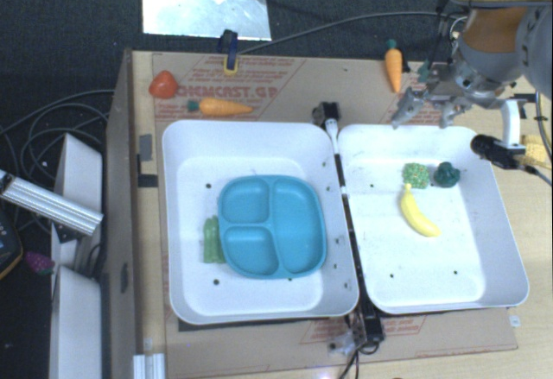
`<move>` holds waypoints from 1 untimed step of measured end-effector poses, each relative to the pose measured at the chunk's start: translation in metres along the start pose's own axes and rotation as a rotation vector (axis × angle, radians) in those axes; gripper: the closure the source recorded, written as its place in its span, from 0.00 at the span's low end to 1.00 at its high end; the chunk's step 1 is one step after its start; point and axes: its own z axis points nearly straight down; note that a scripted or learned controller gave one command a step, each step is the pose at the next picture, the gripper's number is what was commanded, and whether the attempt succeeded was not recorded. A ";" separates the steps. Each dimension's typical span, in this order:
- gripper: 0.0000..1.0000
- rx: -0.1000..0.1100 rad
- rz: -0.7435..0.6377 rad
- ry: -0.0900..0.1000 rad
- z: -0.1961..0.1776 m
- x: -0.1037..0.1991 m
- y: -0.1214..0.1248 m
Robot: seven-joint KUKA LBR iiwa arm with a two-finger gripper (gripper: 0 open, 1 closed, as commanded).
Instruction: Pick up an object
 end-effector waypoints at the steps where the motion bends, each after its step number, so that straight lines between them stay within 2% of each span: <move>1: 0.00 0.000 0.002 -0.001 0.149 -0.043 -0.039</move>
